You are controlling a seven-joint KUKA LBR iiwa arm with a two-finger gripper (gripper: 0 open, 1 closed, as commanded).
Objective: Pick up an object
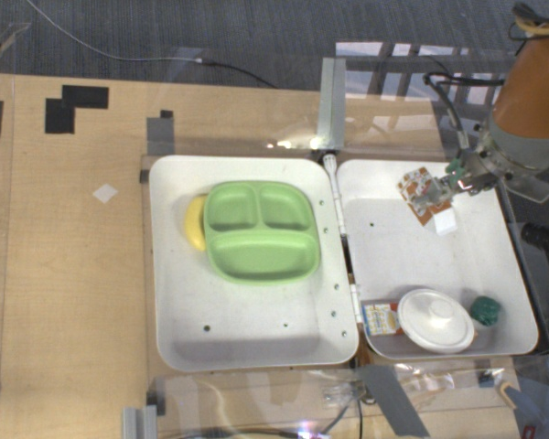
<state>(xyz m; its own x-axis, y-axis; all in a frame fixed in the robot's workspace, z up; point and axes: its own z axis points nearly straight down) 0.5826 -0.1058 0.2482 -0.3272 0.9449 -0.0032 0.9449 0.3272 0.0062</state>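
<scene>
In the right bin (pixel 457 263), a small brown printed packet (pixel 419 193) lies near the back, with a small white block (pixel 444 223) just in front of it. My gripper (pixel 461 176) hangs at the bin's back right, beside the packet's right edge, under the orange-banded wrist (pixel 531 90). Whether it touches the packet is unclear. Along the bin's front lie a white round bowl (pixel 435 318), a dark green ball (pixel 485 311) and a small printed card (pixel 377 318).
The left bin (pixel 192 318) holds a green divided plate (pixel 259 230) with a yellow piece (pixel 194 223) partly tucked under its left edge. A metal post (pixel 332 103) stands behind the divider between the bins. Cables run by the arm at the back right.
</scene>
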